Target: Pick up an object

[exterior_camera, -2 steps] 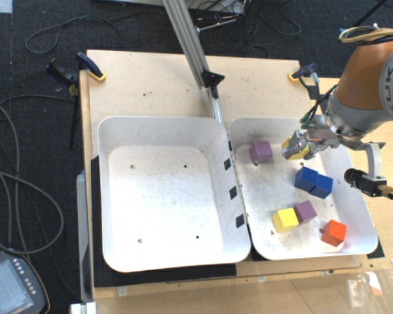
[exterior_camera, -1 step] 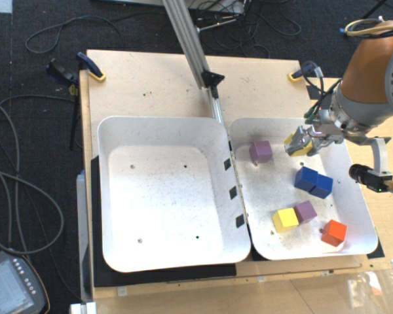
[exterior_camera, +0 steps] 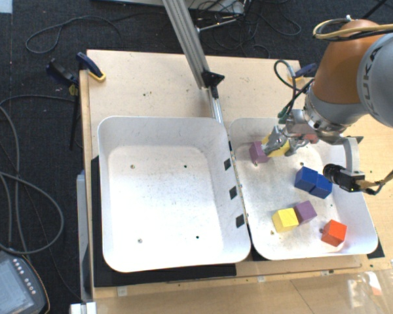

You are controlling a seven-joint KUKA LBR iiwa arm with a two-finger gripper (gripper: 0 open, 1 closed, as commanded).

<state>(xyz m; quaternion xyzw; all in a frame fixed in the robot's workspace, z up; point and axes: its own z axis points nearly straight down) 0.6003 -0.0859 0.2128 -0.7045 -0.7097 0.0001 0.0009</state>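
Wooden bench (exterior_camera: 150, 87) on dark carpet (exterior_camera: 26, 142) bears two white bins (exterior_camera: 164, 136).

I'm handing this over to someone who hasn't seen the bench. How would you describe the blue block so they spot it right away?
Start at the right-hand white bin, the one the grey and orange arm reaches into. Roughly at its middle, toward its right side, sits the blue block, just below the gripper. It is the bin's single blue piece and larger than the yellow cube and purple cube lying below it.
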